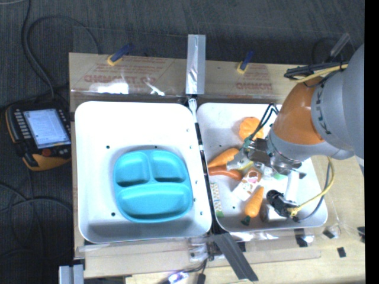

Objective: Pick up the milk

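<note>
I am seeing a blue divided plate point(153, 185) sitting in the left bin point(95, 129). In the right bin point(317, 216), two carrots point(224, 157) are lying near the middle, and the milk point(247, 185), a small white carton, is resting below them, its long axis hard to judge. The gripper point(254, 158) is hovering just above the milk; whether it is apart or together I cannot tell.

The gripper point(253, 169) is largely masked by the wrist and the orange band point(296, 120), so its finger state cannot be determined. The small white carton point(247, 185) beneath it is partly covered and its label is too small to be read. The arm point(346, 108) is cut off at the right edge.
</note>
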`<move>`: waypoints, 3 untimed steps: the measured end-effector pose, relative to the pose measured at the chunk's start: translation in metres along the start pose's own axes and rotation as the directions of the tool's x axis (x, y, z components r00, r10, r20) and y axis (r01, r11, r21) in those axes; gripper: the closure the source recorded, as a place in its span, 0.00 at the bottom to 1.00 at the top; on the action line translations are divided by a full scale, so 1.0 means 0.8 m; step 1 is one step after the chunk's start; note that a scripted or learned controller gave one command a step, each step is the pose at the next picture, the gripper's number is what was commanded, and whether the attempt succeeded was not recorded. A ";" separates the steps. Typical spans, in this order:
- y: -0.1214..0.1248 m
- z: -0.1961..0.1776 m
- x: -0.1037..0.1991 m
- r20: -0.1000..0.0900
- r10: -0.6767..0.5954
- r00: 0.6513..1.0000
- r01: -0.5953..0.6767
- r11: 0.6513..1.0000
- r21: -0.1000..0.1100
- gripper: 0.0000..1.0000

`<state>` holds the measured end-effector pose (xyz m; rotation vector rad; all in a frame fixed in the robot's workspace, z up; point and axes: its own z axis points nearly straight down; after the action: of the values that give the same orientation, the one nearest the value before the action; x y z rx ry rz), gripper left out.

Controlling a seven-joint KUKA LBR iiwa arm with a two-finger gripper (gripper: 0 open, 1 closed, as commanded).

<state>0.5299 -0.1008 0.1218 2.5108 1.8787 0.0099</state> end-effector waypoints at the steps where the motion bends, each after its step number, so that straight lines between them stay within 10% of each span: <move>1: -0.069 -0.075 0.029 0.001 -0.102 0.995 0.102 0.995 0.015 0.00; 2: -0.098 -0.075 0.130 0.006 0.123 0.992 -0.123 0.992 0.013 0.00; 3: -0.097 -0.083 0.129 0.008 0.124 0.992 -0.124 0.992 0.018 1.00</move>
<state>0.4838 0.0206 0.1876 2.6323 1.7247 -0.0164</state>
